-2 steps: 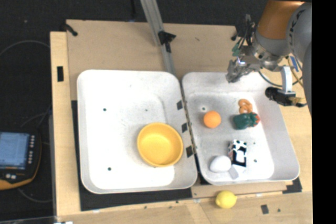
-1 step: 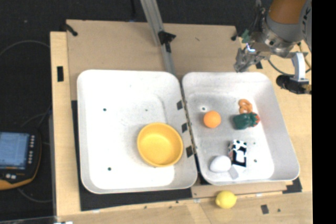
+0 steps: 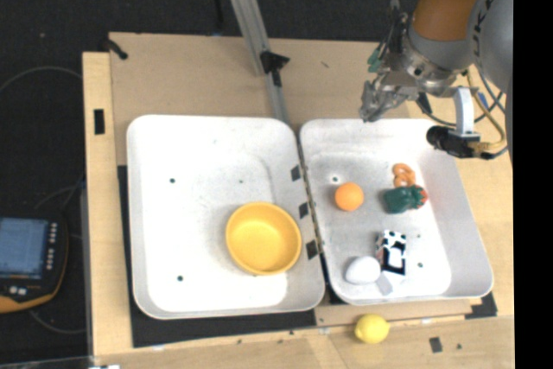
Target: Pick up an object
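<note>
Overhead slant view of a tabletop (image 3: 199, 73) bearing two white bins side by side. The arm (image 3: 454, 4) reaches in from the right, its gripper (image 3: 378, 106) poised over the far rim of the right bin (image 3: 449, 272), above and apart from all contents. Whether the jaws stand apart or together cannot be told at this angle; nothing is seen between them.

Step in hand: judged from this pose, the approach, with no object yet chosen by contact. The next move would call for travel toward the near side of the right bin and a descent over one item, with the jaws wide enough to straddle it.

Candidate objects, all in the right bin: one orange ball (image 3: 349, 196) near the middle; one green toy (image 3: 403, 200) just beside it to the right; one small orange ring-shaped piece (image 3: 403, 174) touching or nearly touching the green toy's far side; one black-and-white block (image 3: 393, 251) toward the near edge; one white egg-shaped item (image 3: 363, 270) just beside that block. The ball stands clearest of its neighbours and looks the easiest grasp.

The left bin (image 3: 173, 151) holds one yellow bowl (image 3: 263, 238). One yellow lemon-like item (image 3: 371, 328) lies on the tabletop outside the bins, near the front edge.
</note>
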### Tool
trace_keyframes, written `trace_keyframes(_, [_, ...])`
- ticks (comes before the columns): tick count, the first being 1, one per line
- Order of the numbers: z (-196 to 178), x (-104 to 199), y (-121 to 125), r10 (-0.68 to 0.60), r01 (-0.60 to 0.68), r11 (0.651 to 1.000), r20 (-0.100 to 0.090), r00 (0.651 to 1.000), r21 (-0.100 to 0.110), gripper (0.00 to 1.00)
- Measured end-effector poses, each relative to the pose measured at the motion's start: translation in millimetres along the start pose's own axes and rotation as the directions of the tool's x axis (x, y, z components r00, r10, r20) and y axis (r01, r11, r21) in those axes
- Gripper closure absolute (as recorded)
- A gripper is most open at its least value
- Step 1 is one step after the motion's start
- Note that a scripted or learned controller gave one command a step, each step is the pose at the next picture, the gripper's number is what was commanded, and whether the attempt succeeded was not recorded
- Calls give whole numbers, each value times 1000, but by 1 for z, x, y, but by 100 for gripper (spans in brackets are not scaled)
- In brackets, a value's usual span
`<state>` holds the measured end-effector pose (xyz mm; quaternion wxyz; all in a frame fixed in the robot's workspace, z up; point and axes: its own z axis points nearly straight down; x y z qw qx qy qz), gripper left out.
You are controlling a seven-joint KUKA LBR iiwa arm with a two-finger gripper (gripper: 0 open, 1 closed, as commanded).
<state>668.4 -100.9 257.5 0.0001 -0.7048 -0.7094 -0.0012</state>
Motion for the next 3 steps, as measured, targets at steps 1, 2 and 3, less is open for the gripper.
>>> trace_keyframes(1, [14,53,-15,1,-1,1000,1,1000,3,100])
trace_keyframes(2, [19,97,-21,1,-1,1000,1,1000,2,100])
trace_keyframes(3, [9,150,-42,-1,1,1000,-1,1000,1,100])
